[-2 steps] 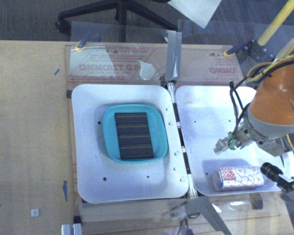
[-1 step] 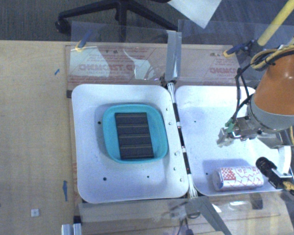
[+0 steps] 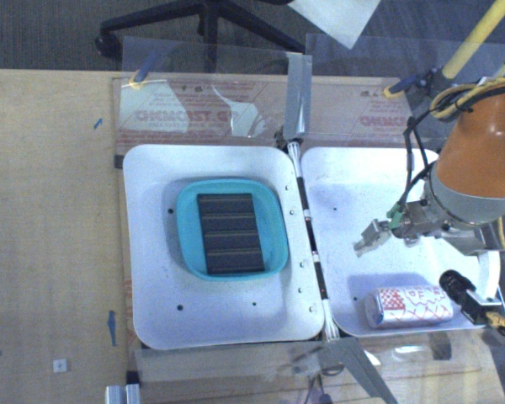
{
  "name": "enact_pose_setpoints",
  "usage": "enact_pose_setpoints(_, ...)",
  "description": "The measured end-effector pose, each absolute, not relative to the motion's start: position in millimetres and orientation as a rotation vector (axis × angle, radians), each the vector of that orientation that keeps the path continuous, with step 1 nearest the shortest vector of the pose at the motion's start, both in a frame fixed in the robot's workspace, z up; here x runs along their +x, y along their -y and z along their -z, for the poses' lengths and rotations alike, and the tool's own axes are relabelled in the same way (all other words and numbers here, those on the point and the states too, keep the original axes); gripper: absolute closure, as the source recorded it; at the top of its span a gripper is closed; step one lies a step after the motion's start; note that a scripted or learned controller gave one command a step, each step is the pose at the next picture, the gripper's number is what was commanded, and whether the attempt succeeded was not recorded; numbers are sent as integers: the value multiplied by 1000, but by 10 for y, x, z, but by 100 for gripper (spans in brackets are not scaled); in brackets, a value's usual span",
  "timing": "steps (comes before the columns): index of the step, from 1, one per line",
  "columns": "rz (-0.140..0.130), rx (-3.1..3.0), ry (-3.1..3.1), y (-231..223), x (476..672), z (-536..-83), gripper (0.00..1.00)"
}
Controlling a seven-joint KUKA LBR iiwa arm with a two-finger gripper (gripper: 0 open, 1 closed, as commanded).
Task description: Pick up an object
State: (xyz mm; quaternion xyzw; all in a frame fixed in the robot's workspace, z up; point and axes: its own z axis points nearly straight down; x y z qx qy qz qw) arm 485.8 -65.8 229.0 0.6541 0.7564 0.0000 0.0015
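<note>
In the left bin (image 3: pixel 151 310) lies a teal dish (image 3: pixel 188 251) with a dark ridged block (image 3: pixel 230 233) resting in it. A can with a red and white pattern (image 3: pixel 408 305) lies on its side near the front of the right bin (image 3: pixel 345 183). My gripper (image 3: pixel 367 240) hangs over the middle of the right bin, pointing left. It is behind and a little left of the can, apart from it, and nothing shows in its grasp.
The grey arm with its orange band (image 3: pixel 480 154) reaches in over the right bin's right side. A raised divider (image 3: pixel 307 234) runs between the two bins. Clear panels (image 3: pixel 210 99) stand behind both bins.
</note>
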Motion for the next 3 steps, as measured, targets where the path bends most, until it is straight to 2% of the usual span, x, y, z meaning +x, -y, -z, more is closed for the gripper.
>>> enact_pose_setpoints(1,2,2080,-2356,1134,4787,-1175,0)
enact_pose_setpoints(2,1,2196,-2246,686,4795,-1840,0)
enact_pose_setpoints(3,2,2079,-2357,1240,4789,-1352,0)
